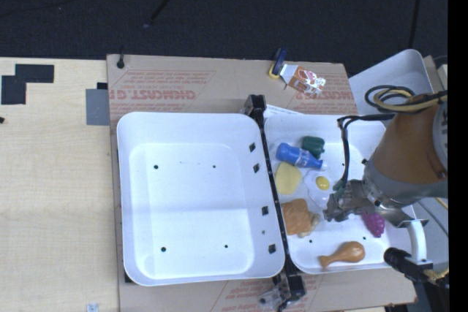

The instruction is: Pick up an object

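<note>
In the camera view the right bin (333,267) holds several objects. A blue bottle (296,155) lies beside a dark green piece (314,144), with a pale yellow lump (288,177) below them. A brown bread-like piece (297,216) sits near the divider, and a small yellow ball (322,183) rests on something clear. An orange-tan drumstick (342,254) lies near the front rim, and a purple object (374,222) shows under the arm. My gripper (337,206) hangs low in the bin between the bread piece and the purple object, just below the yellow ball.
The left bin (146,135) sits beside the right one, parted by a black clamp strip (267,186). A small printed packet (304,81) and a blue-yellow clip (278,63) lie on the cardboard behind the bins. The arm's orange band (409,146) overhangs the right bin's right side.
</note>
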`<state>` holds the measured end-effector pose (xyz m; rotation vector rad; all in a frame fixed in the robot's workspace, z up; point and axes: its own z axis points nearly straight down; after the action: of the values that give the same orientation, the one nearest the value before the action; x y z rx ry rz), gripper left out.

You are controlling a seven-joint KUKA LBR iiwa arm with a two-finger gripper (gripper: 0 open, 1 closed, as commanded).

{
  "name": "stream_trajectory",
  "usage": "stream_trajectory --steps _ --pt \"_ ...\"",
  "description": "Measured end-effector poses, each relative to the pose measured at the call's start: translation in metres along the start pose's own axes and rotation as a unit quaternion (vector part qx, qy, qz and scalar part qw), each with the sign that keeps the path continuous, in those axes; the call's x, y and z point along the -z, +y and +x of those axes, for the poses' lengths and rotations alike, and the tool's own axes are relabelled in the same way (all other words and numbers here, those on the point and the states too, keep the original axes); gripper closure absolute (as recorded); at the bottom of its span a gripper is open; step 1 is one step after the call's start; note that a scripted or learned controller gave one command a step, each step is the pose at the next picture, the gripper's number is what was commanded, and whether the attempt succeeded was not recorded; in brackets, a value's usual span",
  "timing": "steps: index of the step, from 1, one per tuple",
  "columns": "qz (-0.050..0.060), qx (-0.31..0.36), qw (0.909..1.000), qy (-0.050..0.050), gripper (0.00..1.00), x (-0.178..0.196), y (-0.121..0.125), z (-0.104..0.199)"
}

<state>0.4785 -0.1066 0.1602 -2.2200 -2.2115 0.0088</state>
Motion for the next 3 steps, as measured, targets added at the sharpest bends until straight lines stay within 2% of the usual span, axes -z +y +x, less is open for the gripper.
stream_trajectory --steps 1,2,3 --pt "-0.007 0.005 1.0 0.0 1.0 0.052 0.066 0.045" --pt "-0.012 0.004 0.9999 -0.002 1.0 0.194 0.096 0.051" --pt "-0.01 0.004 0.9999 -0.003 1.0 0.273 0.166 0.031"
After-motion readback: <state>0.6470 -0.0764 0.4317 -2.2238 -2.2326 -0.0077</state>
